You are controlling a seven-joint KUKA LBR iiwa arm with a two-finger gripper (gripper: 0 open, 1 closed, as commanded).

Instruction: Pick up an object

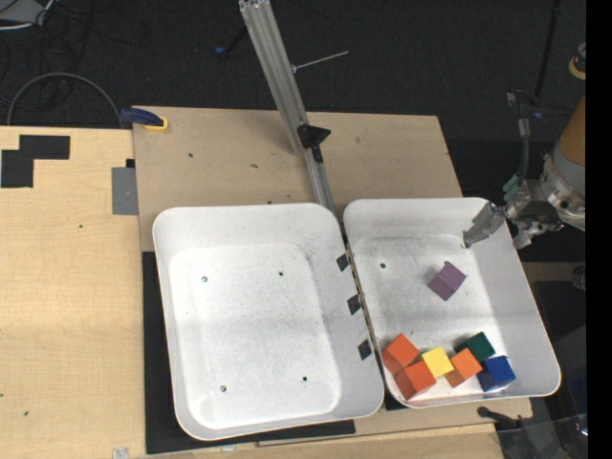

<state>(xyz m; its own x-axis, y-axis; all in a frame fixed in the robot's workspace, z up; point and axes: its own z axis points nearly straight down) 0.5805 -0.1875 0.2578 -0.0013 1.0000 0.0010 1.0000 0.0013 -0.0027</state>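
We see two shallow white bins side by side on a pale wooden bench (239,156); both are smooth moulded trays with rounded corners and a faint grey speckle across their floors. The left bin (182,247) has a bare floor marked by four small dark dots; the right bin (535,323) holds six small blocks, all matt and cube-like with crisp edges.

One purple block (447,281) lies alone near the middle of the right bin, turned at a slant; the other five crowd the near edge: two orange-red blocks (409,363) touching each other at the left of the cluster, one yellow block (438,362) just beside them, one smaller orange block (467,363) next along, then one dark green block (478,343) and one blue block (496,373) at the right end.

The gripper (481,228) hangs over the far right corner of the right bin, well apart from the purple block; a grey metal finger slants down toward the bin's rim; we cannot tell how the gripper is set, and nothing is seen in its grasp.

A ribbed aluminium rail (282,84) runs from the far side down to the gap between the bins; three small black clips (353,303) sit along that seam.
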